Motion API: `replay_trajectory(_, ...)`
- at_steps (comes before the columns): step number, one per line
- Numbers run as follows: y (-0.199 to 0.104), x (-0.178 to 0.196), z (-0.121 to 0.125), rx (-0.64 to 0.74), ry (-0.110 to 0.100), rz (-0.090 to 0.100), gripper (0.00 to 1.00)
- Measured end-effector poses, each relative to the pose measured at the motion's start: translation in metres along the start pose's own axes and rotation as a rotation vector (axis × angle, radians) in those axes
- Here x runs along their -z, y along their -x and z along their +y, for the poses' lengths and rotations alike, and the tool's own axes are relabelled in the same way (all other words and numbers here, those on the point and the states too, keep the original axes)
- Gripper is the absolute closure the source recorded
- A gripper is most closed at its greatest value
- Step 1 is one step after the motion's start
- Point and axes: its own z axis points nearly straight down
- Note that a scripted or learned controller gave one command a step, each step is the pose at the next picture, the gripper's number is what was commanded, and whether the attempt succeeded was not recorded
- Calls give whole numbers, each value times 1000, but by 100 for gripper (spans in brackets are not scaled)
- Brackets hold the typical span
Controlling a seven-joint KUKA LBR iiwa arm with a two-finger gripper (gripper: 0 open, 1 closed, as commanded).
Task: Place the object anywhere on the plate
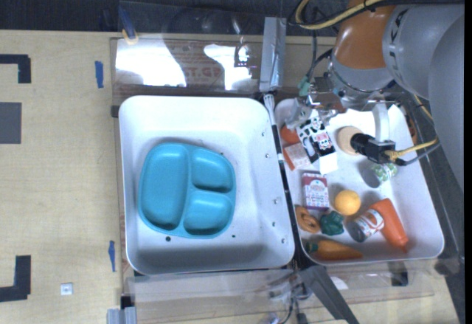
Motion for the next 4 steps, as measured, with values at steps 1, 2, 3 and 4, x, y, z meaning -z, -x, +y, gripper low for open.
replay_trajectory(1,0,0,0,0,1,0,0)
replay_trajectory(2,-80,0,-33,14,-2,4,0)
replay_trajectory(3,-77,10,-33,10,1,2,100)
replay_trajectory(4,-119,22,32,-8,1,1,100)
